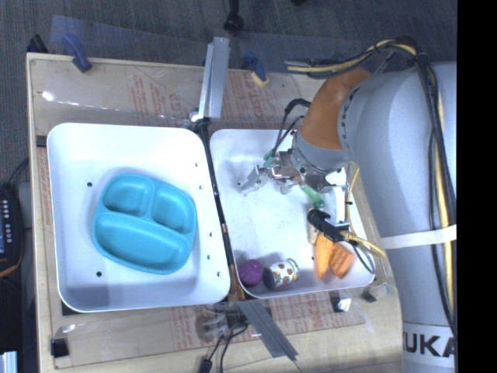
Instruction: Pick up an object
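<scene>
**Hovering in the Right Bin, Pickings Along the Bottom Wall**

Reading each bin as a clock with 12 at the top of the view, the gripper [255, 179] sits in the right bin [264, 228] near 11 o'clock, low over bare white floor. The arm [342, 123] comes in from 3 o'clock and bends down over the bin's upper half, so its bulk covers much of that side. I cannot tell whether the gripper is released or clenched, because the slant of the view and the tangle of metal around it hide that.

The things worth picking lie well apart from it. A purple ball [250, 271] rests at 7 o'clock against the bottom wall. Just beside it at 6 o'clock lies a patterned can [283, 273], possibly a small cup on its side. An orange piece [339, 261] lies near 5 o'clock, tucked into the corner. All three crowd the wall, where the curved edge of the floor cradles them. That makes them awkward, since the wall leaves little room to close in from that side.

The left bin [62, 154] holds a blue tray [145, 222] flat at its centre. It looks too broad for a pinch, so I judge it an unlikely target.

The pick is not yet made. By my judgement the next move calls for travel toward 6 o'clock and a descent lined up along the wall, not across it.
</scene>
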Robot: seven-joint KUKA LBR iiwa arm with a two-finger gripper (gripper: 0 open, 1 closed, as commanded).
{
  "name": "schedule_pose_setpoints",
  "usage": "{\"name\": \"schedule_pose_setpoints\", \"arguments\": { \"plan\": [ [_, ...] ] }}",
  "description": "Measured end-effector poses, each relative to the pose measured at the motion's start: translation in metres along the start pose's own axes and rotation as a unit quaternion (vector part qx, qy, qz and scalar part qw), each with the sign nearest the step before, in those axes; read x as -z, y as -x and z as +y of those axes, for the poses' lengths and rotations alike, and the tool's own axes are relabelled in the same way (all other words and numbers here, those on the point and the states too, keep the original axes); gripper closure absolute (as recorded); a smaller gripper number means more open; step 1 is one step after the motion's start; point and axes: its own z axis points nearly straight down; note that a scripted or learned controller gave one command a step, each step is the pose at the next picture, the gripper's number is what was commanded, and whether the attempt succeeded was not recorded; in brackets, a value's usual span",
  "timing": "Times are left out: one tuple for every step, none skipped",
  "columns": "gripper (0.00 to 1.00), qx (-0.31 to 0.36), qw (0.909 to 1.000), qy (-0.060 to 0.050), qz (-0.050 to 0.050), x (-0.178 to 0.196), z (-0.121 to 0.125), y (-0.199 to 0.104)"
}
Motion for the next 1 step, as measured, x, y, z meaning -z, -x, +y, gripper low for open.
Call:
{"name": "schedule_pose_setpoints", "arguments": {
  "plan": [
    [0.00,0.000,1.0000,-0.002,0.000,-0.0012,-0.0807,-0.0268]
  ]
}}
